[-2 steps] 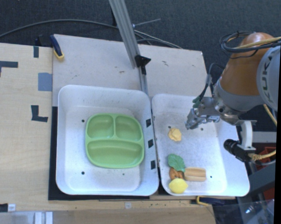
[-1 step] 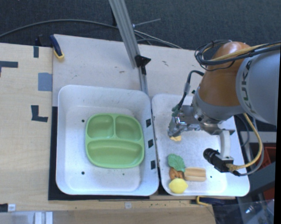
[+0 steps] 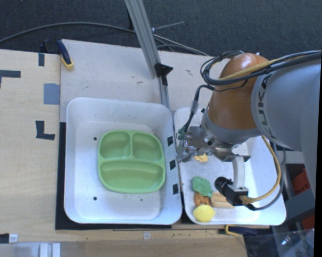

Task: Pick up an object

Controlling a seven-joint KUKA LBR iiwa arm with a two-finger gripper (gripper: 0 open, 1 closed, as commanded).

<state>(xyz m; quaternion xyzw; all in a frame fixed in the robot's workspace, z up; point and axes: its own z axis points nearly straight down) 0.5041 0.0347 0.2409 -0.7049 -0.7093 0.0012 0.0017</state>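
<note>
My tool (image 3: 194, 152) sits low in the right bin (image 3: 272, 212), grip state indeterminate. Lemon (image 3: 203, 213) lies near the front rim. Risk: closing on nothing, or striking the bin wall.

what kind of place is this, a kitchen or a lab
Most likely a robotics lab bench: a grey arm reaches over two white bins, with toy food, taped markings and loose cables.

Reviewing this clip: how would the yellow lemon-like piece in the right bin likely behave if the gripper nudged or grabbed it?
The yellow lemon looks rounded, so it may roll when nudged. Its smooth skin could slip from the fingers. It sits against the orange piece, which might shift too.
</note>
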